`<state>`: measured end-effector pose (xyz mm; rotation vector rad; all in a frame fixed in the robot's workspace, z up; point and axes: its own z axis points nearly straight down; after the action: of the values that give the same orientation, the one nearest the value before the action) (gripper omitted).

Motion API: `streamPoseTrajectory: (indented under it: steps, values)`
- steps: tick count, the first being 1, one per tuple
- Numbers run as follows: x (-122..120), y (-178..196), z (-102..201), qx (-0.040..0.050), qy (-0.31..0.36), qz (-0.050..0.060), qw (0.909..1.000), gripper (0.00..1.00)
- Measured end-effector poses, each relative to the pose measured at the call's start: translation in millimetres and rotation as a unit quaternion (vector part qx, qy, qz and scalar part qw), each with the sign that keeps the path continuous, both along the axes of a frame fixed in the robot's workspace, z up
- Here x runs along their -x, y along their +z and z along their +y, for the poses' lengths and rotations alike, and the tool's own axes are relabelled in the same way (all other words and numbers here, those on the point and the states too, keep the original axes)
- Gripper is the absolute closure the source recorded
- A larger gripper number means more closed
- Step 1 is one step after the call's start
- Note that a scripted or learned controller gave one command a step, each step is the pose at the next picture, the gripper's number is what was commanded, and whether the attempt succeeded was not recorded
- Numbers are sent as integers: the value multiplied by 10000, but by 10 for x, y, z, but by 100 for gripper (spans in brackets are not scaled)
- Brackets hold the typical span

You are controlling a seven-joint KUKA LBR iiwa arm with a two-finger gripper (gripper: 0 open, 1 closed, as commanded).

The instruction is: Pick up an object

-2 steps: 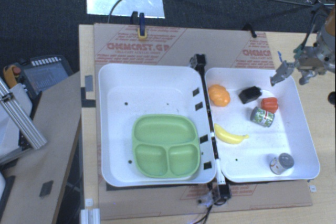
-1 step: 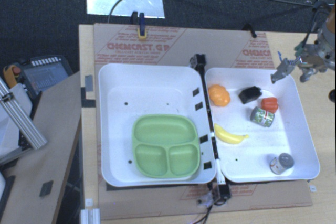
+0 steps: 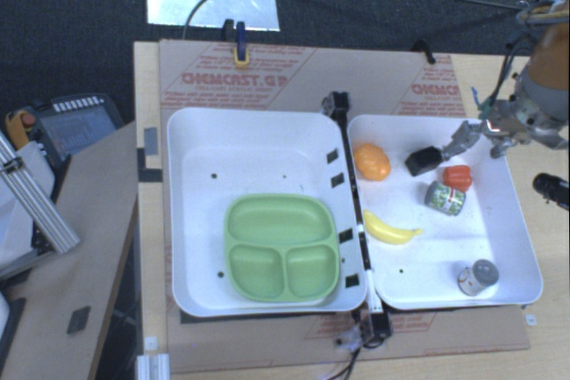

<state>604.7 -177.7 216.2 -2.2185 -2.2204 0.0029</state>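
Two shallow white bins stand side by side on a printed brown cardboard sheet (image 3: 267,76). The left white bin (image 3: 191,191) carries a pale green plastic divided plate (image 3: 283,246) (three compartments, open side up), which lies flat against the bin's near edge, closer to its near right corner. The right white bin (image 3: 512,227) carries the loose things open to picking. A round orange fruit (image 3: 371,162) sits near the far left corner. A curved yellow plastic banana (image 3: 389,230) lies by the left edge, about midway along it. A small cylindrical can with a green-and-white label (image 3: 444,198) rests tilted near the bin's centre, with a red piece (image 3: 457,176) touching its far side (cap or separate thing: it cannot be told). A small jar with a grey lid (image 3: 478,276) lies tipped in the near right corner, well apart from the rest. The two-finger gripper (image 3: 495,136), on the grey arm (image 3: 545,89) that reaches in from the right, hangs over the far right corner of the right bin, near the can but apart from it (whether it is open or closed cannot be made out at this slant).
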Motion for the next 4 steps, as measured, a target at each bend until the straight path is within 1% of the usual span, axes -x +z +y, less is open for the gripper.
streamPoseTrajectory:
  steps: [1,2,3,4]
  values:
    - [-29,-623,23,-1,1,1,10000,0]
    - [-33,-993,49,3,7,-52,10000,0]
    - [-37,-884,42,9,7,-60,10000,100]
    - [-98,-431,8,13,15,-50,10000,100]
